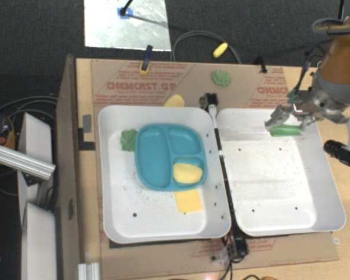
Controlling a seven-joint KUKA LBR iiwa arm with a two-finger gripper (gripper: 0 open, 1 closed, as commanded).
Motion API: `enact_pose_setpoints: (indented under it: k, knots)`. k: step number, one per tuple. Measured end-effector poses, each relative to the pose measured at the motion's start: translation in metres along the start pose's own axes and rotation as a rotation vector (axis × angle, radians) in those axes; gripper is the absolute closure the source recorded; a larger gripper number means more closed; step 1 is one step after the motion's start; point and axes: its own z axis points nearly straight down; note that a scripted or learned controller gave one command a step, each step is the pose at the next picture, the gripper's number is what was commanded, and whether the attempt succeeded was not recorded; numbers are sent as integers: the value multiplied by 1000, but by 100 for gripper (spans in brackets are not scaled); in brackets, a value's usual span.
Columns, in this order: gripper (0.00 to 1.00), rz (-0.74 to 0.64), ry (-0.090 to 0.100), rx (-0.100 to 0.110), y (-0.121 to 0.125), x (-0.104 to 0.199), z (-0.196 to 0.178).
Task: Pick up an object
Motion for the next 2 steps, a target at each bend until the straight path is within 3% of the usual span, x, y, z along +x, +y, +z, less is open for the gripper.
enact_pose_setpoints:
  k: [1,2]
  knots:
    - [100,-3,0,-4,1,0,-11]
    - [100,-6,3,3,5,49,34]
